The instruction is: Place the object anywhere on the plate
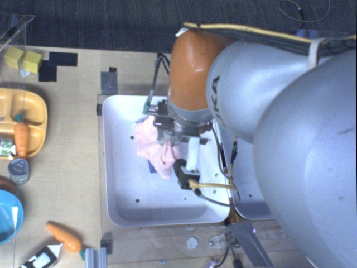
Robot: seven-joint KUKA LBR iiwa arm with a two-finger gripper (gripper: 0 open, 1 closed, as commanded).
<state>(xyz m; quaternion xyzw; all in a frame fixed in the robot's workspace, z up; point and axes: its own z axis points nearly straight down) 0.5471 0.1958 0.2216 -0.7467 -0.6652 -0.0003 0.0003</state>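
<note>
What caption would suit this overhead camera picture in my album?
Grey-and-orange arm reaching over a white bin, its gripper at a crumpled pink cloth.

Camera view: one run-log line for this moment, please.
arm: over left bin | pincer: at pink cloth, grasp unclear | cloth: in bin | plate: unidentified
</note>
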